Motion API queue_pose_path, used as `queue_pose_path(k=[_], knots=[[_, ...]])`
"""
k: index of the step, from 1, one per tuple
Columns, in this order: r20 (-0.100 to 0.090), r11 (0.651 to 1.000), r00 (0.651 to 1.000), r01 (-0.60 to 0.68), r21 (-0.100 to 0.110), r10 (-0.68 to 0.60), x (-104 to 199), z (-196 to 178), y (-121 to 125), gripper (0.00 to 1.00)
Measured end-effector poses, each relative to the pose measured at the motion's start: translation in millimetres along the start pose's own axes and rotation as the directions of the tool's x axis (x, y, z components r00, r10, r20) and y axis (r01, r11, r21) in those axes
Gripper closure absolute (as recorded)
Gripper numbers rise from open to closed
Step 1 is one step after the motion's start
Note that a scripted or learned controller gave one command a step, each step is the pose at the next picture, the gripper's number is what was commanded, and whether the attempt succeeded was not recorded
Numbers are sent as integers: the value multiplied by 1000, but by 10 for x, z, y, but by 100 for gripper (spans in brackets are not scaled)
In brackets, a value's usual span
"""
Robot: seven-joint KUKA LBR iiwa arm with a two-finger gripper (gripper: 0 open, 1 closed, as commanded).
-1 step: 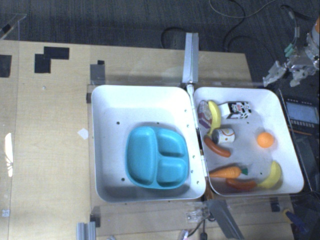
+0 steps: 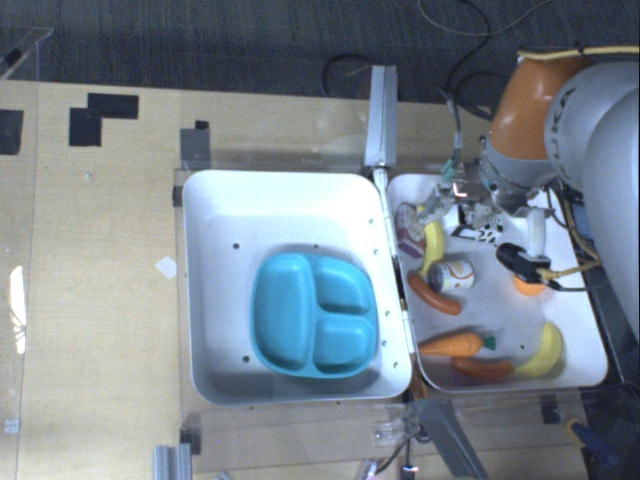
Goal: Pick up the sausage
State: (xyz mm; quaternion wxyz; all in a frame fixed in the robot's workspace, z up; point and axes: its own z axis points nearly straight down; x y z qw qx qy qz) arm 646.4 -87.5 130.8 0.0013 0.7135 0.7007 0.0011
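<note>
The sausage (image 2: 434, 295), a short reddish-brown link, lies flat on the floor of the right bin (image 2: 585, 368) near its left wall, angled w/ one end up-left and the other down-right. A second, darker red piece (image 2: 482, 370) near the bin's front edge, approx. level, is possibly another sausage; too blurred to tell.

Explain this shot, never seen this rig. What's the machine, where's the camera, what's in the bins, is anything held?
One fixed camera looks down at a slant on two white bins. The grey and orange arm reaches in from the right; its gripper hangs over the right bin. Nothing shows between its fingers. The left bin holds a blue tray. The right bin holds toy food: a sausage, a carrot, two bananas, a ball and a few smaller items hard to tell.
</note>
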Motion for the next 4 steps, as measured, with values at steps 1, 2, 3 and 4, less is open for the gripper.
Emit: queue_pose_path(k=[1,2,3,4], knots=[[-1,973,973,-229,-3,229,-11,415,-616,0],[1,975,975,-223,0,223,-51,-72,-15,0],[-3,904,904,-428,-5,428,-34,422,-675,0],[-4,937,937,-351,-8,351,-13,407,-1560,0]])
